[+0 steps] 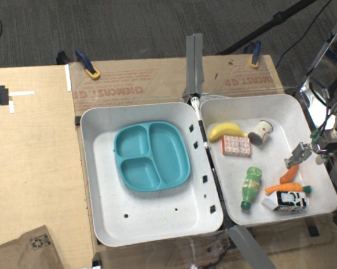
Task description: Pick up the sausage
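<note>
Beside the gripper [298, 154], whose fingers looked like dull grey metal, the right bin [306, 117] was smooth white plastic with a faint sheen. Just below the gripper lay a matt orange plastic carrot [284, 188] and a glossy printed carton [290, 200]. Farther left, the green bottle [251, 186] shone slightly. Well beyond, the teal divided plate [153, 156] looked satin-smooth, resting over a bench of matt brown cardboard [135, 81].

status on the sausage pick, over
Tool at right bin right side. Sausage at its tip, lying in bin. Carrot and carton close beside.
</note>
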